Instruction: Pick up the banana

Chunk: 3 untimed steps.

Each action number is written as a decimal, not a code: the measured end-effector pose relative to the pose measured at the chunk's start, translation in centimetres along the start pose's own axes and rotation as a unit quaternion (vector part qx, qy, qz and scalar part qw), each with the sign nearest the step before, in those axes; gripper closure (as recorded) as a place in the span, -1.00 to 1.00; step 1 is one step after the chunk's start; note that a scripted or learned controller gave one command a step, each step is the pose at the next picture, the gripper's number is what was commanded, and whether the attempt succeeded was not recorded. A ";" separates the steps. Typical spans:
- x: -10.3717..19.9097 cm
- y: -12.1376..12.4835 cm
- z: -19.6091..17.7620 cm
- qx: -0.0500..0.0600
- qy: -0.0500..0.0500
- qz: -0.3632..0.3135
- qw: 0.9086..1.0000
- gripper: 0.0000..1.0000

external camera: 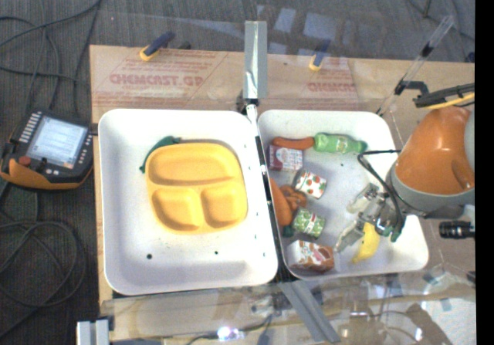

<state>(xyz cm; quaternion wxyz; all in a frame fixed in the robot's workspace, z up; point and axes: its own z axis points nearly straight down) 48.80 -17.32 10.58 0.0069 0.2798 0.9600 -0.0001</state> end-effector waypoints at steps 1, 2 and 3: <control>-4.8 -2.4 1.7 -0.001 0.002 0.094 0.996 -1.00; -5.1 -2.2 0.5 -0.003 -0.002 0.093 0.996 1.00; -6.5 3.2 -9.1 0.003 0.005 0.180 0.984 1.00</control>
